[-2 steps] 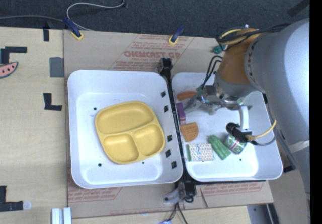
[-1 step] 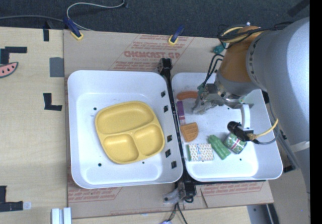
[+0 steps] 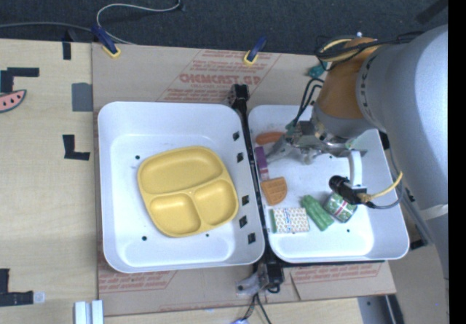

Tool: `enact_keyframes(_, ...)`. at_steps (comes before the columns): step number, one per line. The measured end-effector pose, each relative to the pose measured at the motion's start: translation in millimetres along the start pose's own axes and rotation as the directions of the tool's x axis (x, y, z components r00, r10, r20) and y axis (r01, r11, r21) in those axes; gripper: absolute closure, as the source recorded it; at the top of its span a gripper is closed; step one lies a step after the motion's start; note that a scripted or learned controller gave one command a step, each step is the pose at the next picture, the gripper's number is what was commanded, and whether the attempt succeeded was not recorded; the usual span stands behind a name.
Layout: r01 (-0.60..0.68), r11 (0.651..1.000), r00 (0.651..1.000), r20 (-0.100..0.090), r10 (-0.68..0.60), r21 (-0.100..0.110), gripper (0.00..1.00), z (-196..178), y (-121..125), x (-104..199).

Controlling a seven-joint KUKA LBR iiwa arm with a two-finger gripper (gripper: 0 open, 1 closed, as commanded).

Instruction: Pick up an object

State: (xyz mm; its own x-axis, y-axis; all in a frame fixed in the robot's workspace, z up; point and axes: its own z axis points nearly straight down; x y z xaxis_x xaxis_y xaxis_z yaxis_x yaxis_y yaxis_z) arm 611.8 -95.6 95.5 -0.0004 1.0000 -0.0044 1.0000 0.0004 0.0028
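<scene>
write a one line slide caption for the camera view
KUKA arm's gripper reaches into the right bin near small items; a yellow divided plate lies in the left bin.

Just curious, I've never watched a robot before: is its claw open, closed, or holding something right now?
Gripper: cannot be told from this view; it sits low over the right bin.

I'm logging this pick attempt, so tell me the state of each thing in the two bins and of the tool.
Yellow divided plate: upright, flat in the left bin.
Tan piece: lying flat, right bin.
Patterned packet: lying flat.
Green item: on its side.
Tool: low over the right bin, grip unclear.
</scene>
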Motion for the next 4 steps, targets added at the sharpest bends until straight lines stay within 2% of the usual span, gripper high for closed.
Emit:
enact_keyframes(1, 0.001, 1.0, 1.0, -0.001, -0.001, 0.002, 1.0, -9.1, -0.3, 0.4)
enact_keyframes(2, 0.0, 1.0, 1.0, -0.001, 0.0, 0.001, 0.0, -9.0, -0.3, 0.3)
enact_keyframes(3, 0.002, 1.0, 1.0, -0.002, -0.002, 0.018, 0.0, 11.5, 53.8, -0.4)
enact_keyframes(4, 0.003, 1.0, 1.0, 0.001, -0.003, 0.022, 1.0, 2.5, 53.0, -1.0)
